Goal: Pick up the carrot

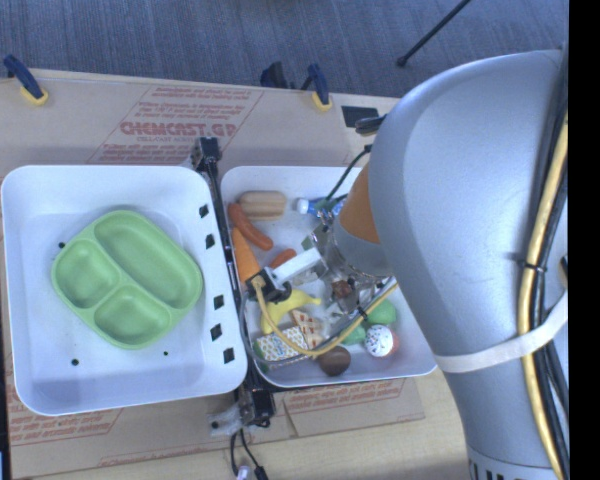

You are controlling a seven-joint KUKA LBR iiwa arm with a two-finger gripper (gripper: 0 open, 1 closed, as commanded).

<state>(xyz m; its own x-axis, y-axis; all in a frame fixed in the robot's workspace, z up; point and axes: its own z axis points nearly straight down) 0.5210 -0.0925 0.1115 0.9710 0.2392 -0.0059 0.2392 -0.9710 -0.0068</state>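
Observation:
The carrot is a long orange tapered piece lying along the left wall of the right bin, pointing toward the front. A red-orange sausage lies just behind it, with a tan bread roll behind that. My gripper hangs low over the middle of the right bin, to the right of the carrot, below the arm's orange band. The grey arm hides the bin's right part. Nothing shows held in the gripper.
The left bin holds a green divided plate. Around the gripper lie a yellow banana, a waffle piece, a green toy, a white speckled ball, a brown lump and a small blue bottle.

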